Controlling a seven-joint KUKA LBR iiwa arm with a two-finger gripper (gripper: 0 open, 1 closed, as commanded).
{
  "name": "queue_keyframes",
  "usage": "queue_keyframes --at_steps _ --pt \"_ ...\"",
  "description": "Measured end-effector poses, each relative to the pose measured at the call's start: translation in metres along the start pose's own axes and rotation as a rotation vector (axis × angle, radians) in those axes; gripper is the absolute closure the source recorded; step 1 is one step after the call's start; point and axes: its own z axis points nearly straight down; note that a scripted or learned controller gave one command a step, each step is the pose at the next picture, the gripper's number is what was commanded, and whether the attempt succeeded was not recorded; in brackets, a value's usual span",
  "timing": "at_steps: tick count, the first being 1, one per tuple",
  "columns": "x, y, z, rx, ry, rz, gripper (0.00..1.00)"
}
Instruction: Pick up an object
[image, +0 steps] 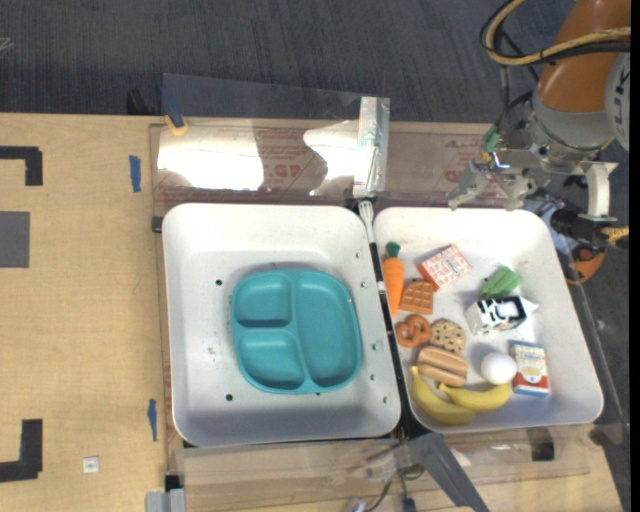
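Though blurred, the gripper (487, 190) hangs above the right bin (570, 300) (grip indiscernible); arm (585, 60) cropped.

Right bin (570, 300) far end bare; toys (455, 335) crowd near half

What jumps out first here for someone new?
The teal divided plate alone in the left bin. Next, the crowd of toy food in the right bin: carrot, banana, hot dog, egg. The arm's orange band hangs over the far right corner.
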Motion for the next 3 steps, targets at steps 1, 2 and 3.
queue_keyframes --at_steps 1,2,3 --pt "-0.039 0.001 -0.001 -0.004 -0.003 0.008 0.0" --pt "-0.046 0.0 0.076 0.004 0.001 -0.163 0.0" --pt "-0.002 0.001 0.111 0.001 0.001 -0.287 0.0"
